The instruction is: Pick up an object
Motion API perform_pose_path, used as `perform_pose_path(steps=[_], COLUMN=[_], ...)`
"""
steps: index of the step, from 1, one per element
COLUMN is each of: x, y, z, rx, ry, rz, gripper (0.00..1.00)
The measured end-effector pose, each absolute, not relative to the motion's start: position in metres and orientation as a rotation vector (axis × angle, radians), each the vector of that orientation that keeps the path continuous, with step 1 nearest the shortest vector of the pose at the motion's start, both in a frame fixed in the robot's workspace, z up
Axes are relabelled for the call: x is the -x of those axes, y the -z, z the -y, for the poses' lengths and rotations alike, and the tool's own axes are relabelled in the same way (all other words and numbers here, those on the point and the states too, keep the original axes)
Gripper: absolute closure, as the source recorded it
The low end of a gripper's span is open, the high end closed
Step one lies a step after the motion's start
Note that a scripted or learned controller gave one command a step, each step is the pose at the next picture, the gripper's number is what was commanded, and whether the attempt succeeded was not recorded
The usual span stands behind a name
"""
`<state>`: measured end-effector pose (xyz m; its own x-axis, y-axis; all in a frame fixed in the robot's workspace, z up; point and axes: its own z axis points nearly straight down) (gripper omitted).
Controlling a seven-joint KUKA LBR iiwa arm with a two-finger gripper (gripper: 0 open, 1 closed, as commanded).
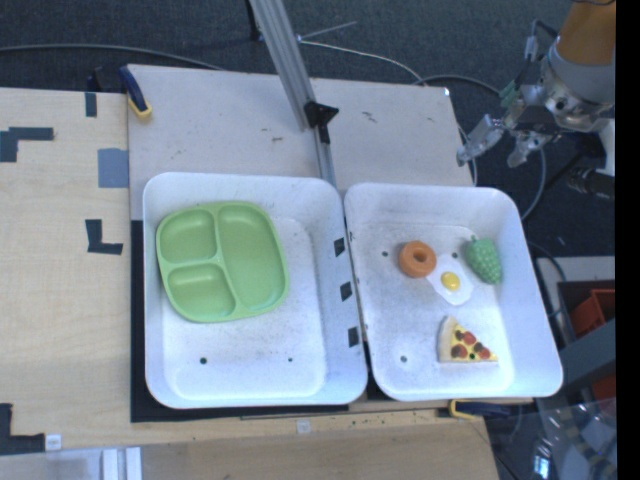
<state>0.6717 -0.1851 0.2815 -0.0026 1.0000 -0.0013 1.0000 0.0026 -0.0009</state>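
Note:
The right bin [400, 363] holds an orange donut [417, 259], a fried egg [451, 284], a green bunch of grapes [485, 260] and a pizza slice [463, 344]. My gripper [497, 145] hangs at the upper right, above and beyond the right bin's far edge, well apart from all of these. Its two fingers are spread with nothing between them.
The left bin [180, 368] carries a green divided plate [221, 261]. A grey metal pole [285, 48] slants down to the gap between the bins. Cables run across the dark floor at the back. A blue and yellow clamp [135, 93] sits at the bench's far left corner.

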Motion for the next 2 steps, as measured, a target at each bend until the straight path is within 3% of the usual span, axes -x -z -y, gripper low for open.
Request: perform_pose_path(steps=[1,2], x=[-0.672,-0.673], y=[-0.282,-0.238], z=[0.185,0.182], rx=[-2.219,-2.22], ry=[0.003,0.007], rz=[-2.224,-2.227], gripper=[0.0,0.0])
